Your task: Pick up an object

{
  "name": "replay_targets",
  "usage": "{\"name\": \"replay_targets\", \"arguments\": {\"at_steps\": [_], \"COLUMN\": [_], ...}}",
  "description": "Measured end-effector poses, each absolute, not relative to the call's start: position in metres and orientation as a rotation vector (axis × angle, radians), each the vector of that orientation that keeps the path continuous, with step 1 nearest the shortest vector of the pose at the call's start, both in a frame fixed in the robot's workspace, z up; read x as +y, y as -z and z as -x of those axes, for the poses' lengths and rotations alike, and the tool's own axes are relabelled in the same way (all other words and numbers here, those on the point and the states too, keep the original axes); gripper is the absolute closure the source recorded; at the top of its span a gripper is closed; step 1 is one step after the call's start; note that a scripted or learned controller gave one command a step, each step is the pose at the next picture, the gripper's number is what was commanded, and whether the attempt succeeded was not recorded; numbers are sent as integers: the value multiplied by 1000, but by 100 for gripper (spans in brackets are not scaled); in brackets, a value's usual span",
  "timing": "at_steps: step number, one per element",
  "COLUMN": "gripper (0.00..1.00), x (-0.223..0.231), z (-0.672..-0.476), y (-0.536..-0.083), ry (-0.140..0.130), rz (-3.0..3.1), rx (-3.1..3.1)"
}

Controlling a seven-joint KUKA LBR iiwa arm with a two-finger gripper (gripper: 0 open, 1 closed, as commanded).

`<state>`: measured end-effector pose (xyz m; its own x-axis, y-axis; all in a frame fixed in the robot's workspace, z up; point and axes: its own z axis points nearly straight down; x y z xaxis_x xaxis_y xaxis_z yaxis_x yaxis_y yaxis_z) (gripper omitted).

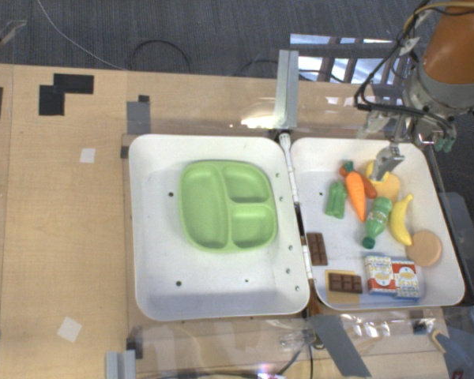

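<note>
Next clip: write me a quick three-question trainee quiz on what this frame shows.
1. True or false: the green divided plate lies in the left bin.
2. Which item lies directly left of the orange carrot: (a) banana, (b) small green piece, (c) carton?
3. Over which part of the right bin is the gripper?

Key:
1. True.
2. (b), the small green piece.
3. The far end, above the yellow item beside the carrot.
</note>
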<state>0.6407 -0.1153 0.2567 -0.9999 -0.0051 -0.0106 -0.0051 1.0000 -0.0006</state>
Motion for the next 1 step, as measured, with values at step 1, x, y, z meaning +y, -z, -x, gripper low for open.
{"name": "replay_targets", "arguments": {"at_steps": [1], "gripper": [0], "x": [-129], "z": [-636], "y": [-122], "ry": [-3], "rz": [339], "rx": [3123]}}
